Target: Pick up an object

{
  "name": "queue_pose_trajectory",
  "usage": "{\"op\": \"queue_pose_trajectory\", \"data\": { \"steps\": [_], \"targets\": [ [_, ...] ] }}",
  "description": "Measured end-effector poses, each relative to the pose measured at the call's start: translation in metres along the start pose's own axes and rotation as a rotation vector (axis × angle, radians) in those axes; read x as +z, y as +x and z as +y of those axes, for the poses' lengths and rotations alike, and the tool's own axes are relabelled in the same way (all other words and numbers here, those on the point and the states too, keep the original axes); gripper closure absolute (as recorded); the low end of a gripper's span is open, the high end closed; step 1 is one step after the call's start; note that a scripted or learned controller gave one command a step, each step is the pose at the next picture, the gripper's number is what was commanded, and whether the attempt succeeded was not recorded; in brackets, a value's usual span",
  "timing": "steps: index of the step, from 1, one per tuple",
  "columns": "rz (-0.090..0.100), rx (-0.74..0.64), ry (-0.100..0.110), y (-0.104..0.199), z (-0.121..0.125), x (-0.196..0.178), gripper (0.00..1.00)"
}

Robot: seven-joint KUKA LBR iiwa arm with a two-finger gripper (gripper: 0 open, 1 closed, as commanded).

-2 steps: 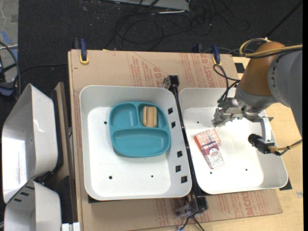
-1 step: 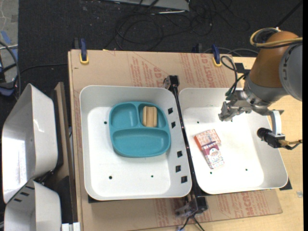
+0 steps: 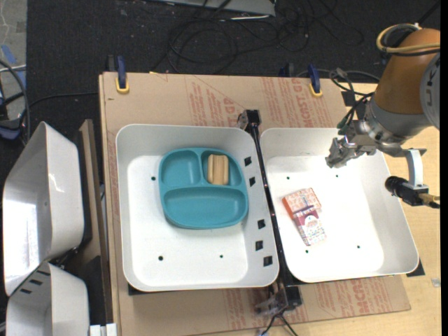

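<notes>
nothing is picked up yet; the claw (image 3: 337, 154) hovers at two o'clock from the small box (image 3: 306, 215); its opening cannot be told; approach and grasp remain

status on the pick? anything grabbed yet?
Done: nothing lifted. The small box lies flat in the right bin; the wooden block sits in the teal tray. In hand: the end effector hangs over the right bin's far side, apart from the box. Left: descend, grasp, lift.

Two shallow white plastic bins (image 3: 140, 187) sit side by side on a brown cardboard-covered bench (image 3: 210, 103), black cables (image 3: 210, 30) trailing behind it.
</notes>
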State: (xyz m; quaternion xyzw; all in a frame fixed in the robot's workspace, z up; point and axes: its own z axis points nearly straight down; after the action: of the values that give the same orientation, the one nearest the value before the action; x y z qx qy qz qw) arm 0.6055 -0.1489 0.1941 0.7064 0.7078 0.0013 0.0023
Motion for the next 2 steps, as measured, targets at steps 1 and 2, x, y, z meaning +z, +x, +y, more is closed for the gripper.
{"op": "queue_pose_trajectory", "data": {
  "steps": [1,2],
  "targets": [
    [0.000,-0.001,0.000,0.000,0.001,-0.042,1.00],
    [0.003,-0.005,0.007,0.046,-0.013,-0.032,1.00]
  ]
}}
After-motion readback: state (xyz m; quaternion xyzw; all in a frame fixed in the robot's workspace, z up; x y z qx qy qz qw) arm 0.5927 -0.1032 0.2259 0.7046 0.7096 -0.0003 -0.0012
